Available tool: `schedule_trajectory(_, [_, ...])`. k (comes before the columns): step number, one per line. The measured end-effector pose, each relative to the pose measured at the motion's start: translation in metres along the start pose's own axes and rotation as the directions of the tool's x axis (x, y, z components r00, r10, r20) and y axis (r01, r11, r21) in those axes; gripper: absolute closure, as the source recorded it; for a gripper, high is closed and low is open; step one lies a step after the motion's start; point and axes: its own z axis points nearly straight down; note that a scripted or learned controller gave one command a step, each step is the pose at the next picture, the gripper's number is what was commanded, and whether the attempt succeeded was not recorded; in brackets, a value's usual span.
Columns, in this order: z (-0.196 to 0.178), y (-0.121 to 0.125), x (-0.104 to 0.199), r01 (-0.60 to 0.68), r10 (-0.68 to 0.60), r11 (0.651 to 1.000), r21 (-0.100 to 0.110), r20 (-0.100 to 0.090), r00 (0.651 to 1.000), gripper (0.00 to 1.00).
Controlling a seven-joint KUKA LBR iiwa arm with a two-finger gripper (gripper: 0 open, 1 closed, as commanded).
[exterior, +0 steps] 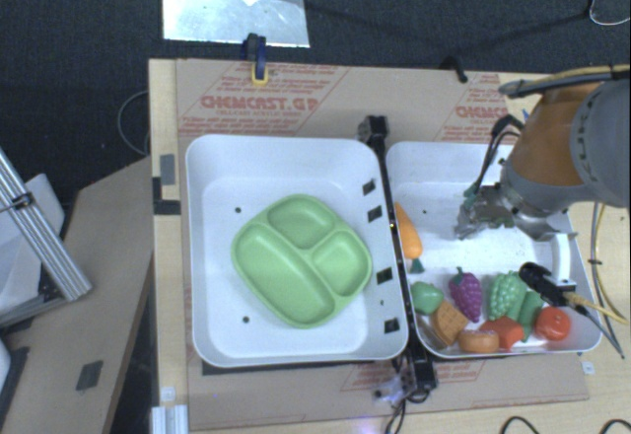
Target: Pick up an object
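**Several toys in reach, claw over bare bin floor**

Several plastic foods crowd the near edge of the right shallow white bin [434, 176]. They include a purple plastic grape bunch [466, 292], a green plastic grape bunch [507, 295] and a round red plastic tomato [553, 324]. A long orange plastic carrot [408, 237] lies apart from them against the bin's left wall.

The claw [471, 222] sits above an open patch of that bin, between the carrot and the grape bunches. Nothing can be seen in its grasp, and the view is too dim to tell whether it is apart or together.

The step in hand appears to be choosing and approaching a target. The purple bunch is probably the nearest candidate, but it touches its neighbours, so a descent there risks nudging them or closing on two toys at once. The carrot looks the cleaner choice because it has bare floor on one side, though the wall beside it leaves little room. Whichever it takes, the claw should centre over the toy's narrow axis before lowering straight down.
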Motion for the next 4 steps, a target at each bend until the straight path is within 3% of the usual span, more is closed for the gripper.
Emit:
schedule_trajectory(2, [-0.116,0.011,0.001,0.004,-0.004,1.000,-0.005,0.001,1.000,1.00])
schedule_trajectory(3, [-0.130,0.012,0.001,0.003,-0.003,1.000,0.000,0.000,1.000,1.00])
schedule_trajectory(4, [-0.139,0.030,0.051,0.009,-0.009,1.000,0.000,-0.002,1.000,1.00])
